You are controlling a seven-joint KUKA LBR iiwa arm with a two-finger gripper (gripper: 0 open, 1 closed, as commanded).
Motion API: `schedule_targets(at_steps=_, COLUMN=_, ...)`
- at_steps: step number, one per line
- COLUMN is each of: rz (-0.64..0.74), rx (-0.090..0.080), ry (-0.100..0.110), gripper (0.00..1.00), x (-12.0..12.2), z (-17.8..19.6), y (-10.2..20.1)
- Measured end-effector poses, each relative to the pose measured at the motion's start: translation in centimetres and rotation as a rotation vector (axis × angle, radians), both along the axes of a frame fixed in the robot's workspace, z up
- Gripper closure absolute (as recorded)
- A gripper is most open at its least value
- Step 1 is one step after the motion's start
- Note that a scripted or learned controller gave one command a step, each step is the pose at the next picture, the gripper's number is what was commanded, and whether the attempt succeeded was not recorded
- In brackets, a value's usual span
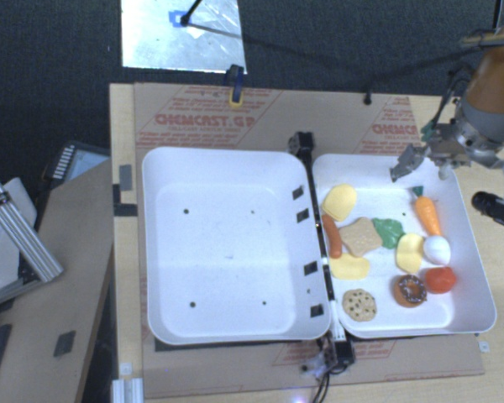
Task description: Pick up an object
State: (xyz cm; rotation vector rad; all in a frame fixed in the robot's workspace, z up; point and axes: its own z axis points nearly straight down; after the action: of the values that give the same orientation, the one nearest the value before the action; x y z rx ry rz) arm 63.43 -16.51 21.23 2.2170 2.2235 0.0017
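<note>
- Bench (193,112): brown board w/ printed lettering, carries two shallow white bins side by side; a blue/yellow clamp (234,85) sits at its far edge.
- Left bin (227,242): bare white floor, a few small dark dots on it.
- Right bin (466,259): holds all the toy food, clustered mid to near side.
- Arm (491,91): grey w/ orange band, comes in from the right, wrist above the right bin's far right corner.
- Gripper (426,164): two fingers spread apart, nothing between them; hangs over the far edge of the right bin, just beyond the carrot.
- Bread slice (360,236): tan, centre of the pile, touching the green leafy piece (389,230) on its right.
- Carrot (427,214): orange w/ green top, lies lengthwise near the right wall, close under the gripper.
- Yellow round piece (340,201): far-left of the pile.
- Sausage (333,235): orange-red, along the left wall beside the bread.
- Flat yellow piece (350,267): just nearer than the bread.
- Lemon-ish yellow piece (409,251): touching the white egg (437,248).
- Tomato (441,280): red, beside the choc donut (411,290).
- Cookie (359,304): chip cookie, nearest-left, apart from the rest.
</note>
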Motion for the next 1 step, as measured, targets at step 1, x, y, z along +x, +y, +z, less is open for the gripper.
schedule_targets(at_steps=1, rz=-0.003, rx=0.008, ry=0.002, gripper=0.0, x=-5.02, z=-13.09, y=-2.92)
